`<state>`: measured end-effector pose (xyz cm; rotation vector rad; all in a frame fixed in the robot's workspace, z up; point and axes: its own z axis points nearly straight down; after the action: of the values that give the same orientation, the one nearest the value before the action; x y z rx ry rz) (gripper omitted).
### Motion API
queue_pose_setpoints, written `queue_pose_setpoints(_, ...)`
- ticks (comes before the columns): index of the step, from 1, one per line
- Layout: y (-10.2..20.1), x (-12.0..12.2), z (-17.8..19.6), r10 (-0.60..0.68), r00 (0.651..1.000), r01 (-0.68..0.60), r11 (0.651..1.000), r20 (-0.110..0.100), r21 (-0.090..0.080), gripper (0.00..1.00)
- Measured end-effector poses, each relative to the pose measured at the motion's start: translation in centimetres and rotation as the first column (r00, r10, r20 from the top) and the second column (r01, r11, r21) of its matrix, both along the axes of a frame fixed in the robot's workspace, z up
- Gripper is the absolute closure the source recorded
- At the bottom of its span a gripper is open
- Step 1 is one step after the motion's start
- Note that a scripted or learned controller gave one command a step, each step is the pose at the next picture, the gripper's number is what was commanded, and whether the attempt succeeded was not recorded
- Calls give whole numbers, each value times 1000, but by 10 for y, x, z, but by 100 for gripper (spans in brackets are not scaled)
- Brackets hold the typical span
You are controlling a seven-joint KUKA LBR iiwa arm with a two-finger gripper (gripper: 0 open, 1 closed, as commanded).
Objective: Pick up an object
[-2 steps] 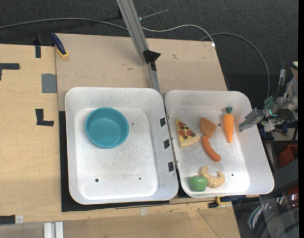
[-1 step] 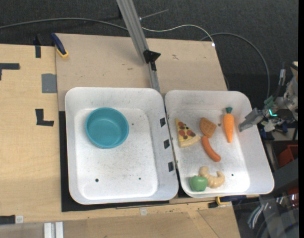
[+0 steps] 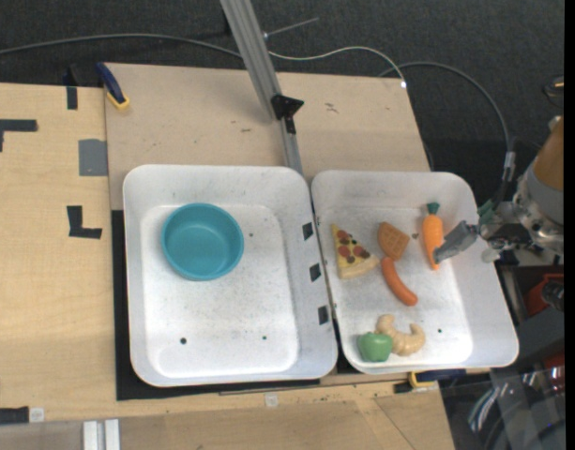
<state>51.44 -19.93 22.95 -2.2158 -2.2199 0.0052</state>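
Camera view from above: a light wooden surface [image 3: 43,279] is seen, marked with dark tape pieces, with a tan board laid over it and dark floor with cables beyond. Two shallow white bins are set side by side on the board. A teal bowl [image 3: 203,241] is held in the left bin [image 3: 146,345]. In the right bin [image 3: 489,336] are scattered a toy pizza slice [image 3: 352,251], a brown waffle-like piece [image 3: 394,240], an orange carrot [image 3: 431,233], a red sausage [image 3: 399,282], a green piece [image 3: 374,347] and a beige peanut-shaped piece [image 3: 404,337]. A grey metal pole [image 3: 254,50] is slanted down to the bins' shared edge. The tool [image 3: 453,243] is placed over the right bin's right side, just beside the carrot; whether it is open or closed cannot be told, and nothing is seen gripped in it.
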Motion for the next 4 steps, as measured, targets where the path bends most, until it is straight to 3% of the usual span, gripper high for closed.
queue_pose_setpoints(2, -7, 1, -124, -1, 1000, 1, 1000, -1, 0, 0)
queue_pose_setpoints(3, -7, 2, -111, 0, 1000, 0, 1000, 3, 0, 100)
queue_pose_setpoints(4, -4, 11, -52, 0, 1000, 0, 1000, 10, -3, 100)
